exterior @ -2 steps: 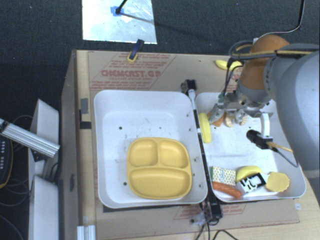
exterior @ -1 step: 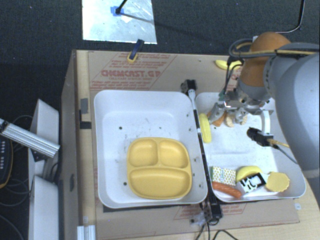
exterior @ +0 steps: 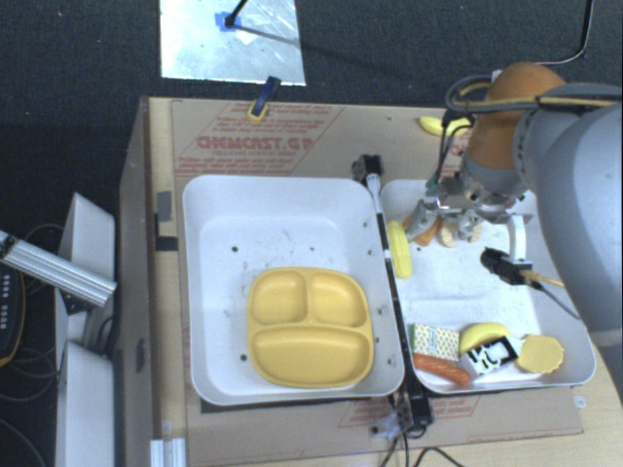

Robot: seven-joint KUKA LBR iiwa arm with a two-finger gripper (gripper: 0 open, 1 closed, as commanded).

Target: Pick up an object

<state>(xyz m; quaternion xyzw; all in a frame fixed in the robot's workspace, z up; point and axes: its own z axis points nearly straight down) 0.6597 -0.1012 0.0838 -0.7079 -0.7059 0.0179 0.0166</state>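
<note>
overhead, tool (exterior: 443, 224) low in the right bin (exterior: 565, 358) near its far left corner, finger spread impossible to tell, small tan object (exterior: 448, 233) just beneath it, yellow banana (exterior: 398, 248) just to its left against the bin wall, yellow divided plate (exterior: 311, 325) in the left bin (exterior: 224, 212)

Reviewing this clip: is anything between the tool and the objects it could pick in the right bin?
Nothing visible blocks it. The tool hangs low over the far end of the right bin, beside the yellow banana-shaped piece; the carrot and other small items lie apart at the near end.
</note>
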